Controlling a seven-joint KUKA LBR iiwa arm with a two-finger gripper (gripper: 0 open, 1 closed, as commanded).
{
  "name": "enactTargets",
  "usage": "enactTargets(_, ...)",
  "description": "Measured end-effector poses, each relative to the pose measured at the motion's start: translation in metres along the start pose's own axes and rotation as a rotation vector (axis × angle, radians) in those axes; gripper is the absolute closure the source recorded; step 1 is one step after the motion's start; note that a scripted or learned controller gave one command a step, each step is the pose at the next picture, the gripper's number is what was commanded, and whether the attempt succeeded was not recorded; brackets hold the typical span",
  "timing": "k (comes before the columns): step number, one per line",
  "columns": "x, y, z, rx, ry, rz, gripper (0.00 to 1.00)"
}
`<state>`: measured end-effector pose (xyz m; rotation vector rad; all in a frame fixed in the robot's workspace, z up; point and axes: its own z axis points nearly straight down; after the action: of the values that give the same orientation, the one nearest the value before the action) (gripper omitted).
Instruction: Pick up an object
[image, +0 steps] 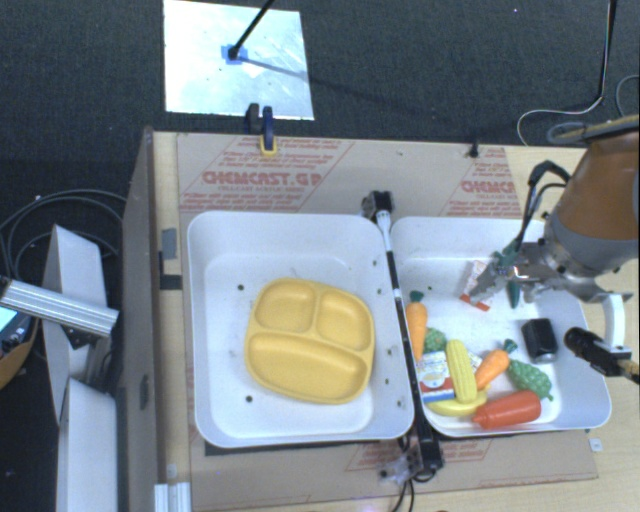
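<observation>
1. Hovering low over the far part of the right bin (440, 250), the gripper (497, 277) is seen at the arm's tip. How far it is open cannot be told, and no object is seen held in it.
2. Just beside it, on the side away from the arm, a small pale-and-red piece (474, 291) is seen. Whether it is an object or part of the tool cannot be made out.
3. Nearer the camera than the gripper, a black block (540, 338) lies apart from the rest. It is judged the easiest pick, and a straight descent centred over it is advised.
4. Further on, toy food is crowded together: a carrot (416, 325), a corn cob (460, 368) and a red pepper (510, 410). A grasp there is likely to be spoiled by neighbours.
5. Well apart from the gripper, a yellow plate (310, 340) lies in the left bin (215, 300).
6. The bin floor under the wrist is hidden.
</observation>
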<state>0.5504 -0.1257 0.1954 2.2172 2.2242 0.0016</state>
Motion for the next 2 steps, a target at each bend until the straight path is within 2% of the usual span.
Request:
enactTargets(1,-0.020,0.004,0.083,0.006,0.000,0.004,0.00)
enactTargets(2,0.013,-0.039,0.110,-0.005,-0.004,0.006,0.00)
